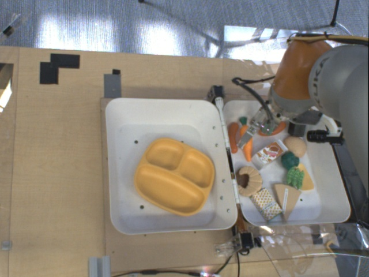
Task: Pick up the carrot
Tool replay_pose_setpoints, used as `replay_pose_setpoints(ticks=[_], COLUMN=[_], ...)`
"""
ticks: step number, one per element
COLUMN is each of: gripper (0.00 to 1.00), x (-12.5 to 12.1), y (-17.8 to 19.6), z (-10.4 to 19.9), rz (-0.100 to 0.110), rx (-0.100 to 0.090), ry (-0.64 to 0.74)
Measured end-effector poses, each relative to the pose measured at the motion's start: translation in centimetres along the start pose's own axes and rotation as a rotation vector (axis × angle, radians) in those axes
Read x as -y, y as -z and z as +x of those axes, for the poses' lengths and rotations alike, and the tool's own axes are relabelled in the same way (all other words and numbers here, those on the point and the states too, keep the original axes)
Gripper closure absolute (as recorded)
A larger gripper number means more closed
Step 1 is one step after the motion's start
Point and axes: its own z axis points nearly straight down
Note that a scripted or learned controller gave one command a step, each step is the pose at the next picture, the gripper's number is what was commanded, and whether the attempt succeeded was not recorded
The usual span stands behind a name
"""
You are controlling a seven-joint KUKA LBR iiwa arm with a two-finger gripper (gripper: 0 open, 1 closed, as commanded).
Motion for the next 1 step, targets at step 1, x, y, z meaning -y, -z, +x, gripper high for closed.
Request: replay_pose_setpoints(ticks=[1], gripper=[0.0], x=[0.34], y=[0.03], z=[0.33], rz=[0.0], rx=[0.007], ry=[-0.259])
